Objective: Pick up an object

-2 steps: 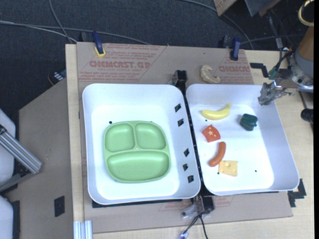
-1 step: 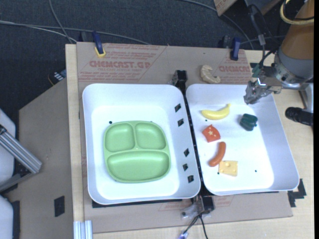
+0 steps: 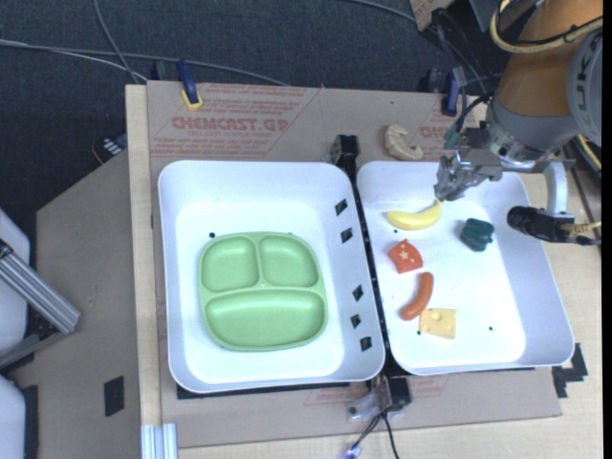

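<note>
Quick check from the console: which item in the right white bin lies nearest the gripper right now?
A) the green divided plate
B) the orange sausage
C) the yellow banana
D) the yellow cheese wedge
C: the gripper hangs just above the right end of the yellow banana at the back of the right white bin, while the orange sausage and yellow cheese wedge lie nearer the front.

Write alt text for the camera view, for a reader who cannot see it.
The gripper hangs over the right bin, at one end of a yellow banana; that bin also holds a red strawberry, a sausage, a cheese wedge and a dark green piece. The left bin holds a green divided plate.
</note>
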You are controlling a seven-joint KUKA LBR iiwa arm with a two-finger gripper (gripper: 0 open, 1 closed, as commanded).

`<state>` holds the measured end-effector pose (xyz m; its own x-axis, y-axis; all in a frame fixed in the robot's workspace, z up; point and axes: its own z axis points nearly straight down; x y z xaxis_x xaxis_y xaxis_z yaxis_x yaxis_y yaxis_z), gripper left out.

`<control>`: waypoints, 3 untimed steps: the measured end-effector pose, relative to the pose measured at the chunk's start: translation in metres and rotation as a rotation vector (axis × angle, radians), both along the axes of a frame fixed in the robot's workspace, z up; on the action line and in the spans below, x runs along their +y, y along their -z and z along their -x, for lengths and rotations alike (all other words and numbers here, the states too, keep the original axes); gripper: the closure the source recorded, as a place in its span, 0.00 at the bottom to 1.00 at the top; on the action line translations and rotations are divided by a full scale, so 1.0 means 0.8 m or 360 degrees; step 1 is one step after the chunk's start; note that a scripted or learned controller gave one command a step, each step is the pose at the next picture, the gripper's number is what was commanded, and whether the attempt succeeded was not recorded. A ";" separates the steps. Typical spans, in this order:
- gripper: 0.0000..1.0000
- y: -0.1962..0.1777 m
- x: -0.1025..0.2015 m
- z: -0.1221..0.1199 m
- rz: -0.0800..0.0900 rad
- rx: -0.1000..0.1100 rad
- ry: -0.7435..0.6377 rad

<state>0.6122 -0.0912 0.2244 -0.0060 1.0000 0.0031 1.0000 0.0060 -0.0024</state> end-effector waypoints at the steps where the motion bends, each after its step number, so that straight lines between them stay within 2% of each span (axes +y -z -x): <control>1: 1.00 -0.009 0.078 -0.005 0.0000 -0.0006 -0.0002; 2: 1.00 0.001 0.156 -0.001 0.0000 0.0002 -0.0001; 3: 1.00 -0.009 0.226 -0.010 0.0001 -0.0007 -0.0001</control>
